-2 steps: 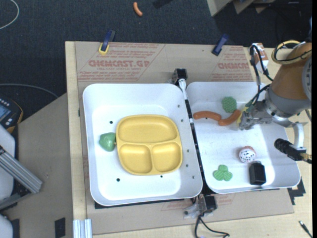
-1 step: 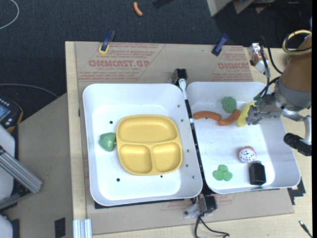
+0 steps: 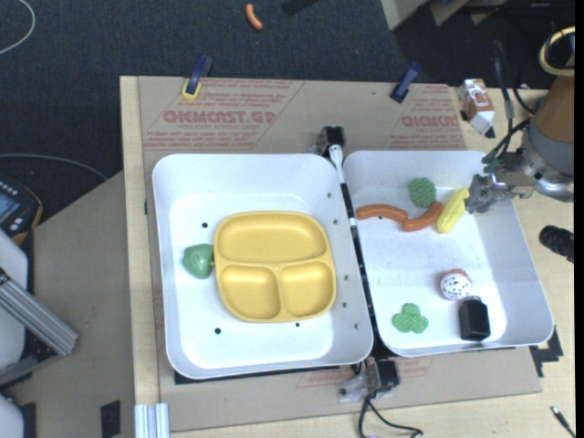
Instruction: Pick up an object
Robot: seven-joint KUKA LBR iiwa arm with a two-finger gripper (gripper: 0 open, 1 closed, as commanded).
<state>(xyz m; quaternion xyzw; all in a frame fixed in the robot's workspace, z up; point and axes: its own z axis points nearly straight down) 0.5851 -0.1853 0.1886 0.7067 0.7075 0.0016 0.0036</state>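
Both bins, left (image 3: 173, 245) and right (image 3: 520, 272), are plain white. Divided tray (image 3: 274, 265): solid yellow. Item beside the tray (image 3: 197, 261): green. Sausage-shaped item (image 3: 394, 215): orange. Corn-shaped item (image 3: 452, 210): yellow. Round knobbly item (image 3: 422, 191): green. Clover-shaped item (image 3: 411, 318): green. Ball (image 3: 455, 285): white with dark speckles, reddish top. Block (image 3: 474, 318): black. Surface (image 3: 274, 117): tan with red lettering. Floor (image 3: 109, 26): dark grey.

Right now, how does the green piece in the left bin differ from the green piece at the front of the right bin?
The left piece is one rounded lump; the right piece has lobes, like a clover. The left piece touches the yellow tray; the right piece lies alone, apart from the ball and the black block. Both are small and green and rest on a bin floor.
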